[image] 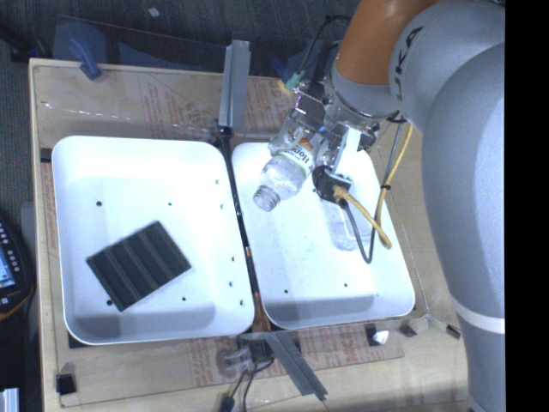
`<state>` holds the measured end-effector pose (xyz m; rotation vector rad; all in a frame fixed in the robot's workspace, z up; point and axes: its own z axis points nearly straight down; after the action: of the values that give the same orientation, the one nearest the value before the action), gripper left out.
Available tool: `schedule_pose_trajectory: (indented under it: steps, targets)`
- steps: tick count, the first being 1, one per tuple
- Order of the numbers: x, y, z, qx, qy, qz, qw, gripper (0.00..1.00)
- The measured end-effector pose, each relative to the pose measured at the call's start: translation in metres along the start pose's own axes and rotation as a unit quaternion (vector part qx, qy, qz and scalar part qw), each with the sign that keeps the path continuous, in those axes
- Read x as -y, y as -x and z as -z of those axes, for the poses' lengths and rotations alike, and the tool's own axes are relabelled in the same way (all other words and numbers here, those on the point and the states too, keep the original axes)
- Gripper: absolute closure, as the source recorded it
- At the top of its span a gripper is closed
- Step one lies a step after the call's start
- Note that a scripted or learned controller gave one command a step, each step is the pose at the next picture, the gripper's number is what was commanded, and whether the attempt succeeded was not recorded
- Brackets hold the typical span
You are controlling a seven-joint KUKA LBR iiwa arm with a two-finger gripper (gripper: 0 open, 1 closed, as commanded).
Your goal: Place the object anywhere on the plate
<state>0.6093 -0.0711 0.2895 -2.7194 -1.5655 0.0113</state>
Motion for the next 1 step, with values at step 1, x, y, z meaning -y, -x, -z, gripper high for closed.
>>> schedule_pose_trajectory:
  steps: [1]
  targets:
    - [0.0284, -0.0148, 0.0065, 0.0, 0.0, 0.107, 0.9943, 1.0]
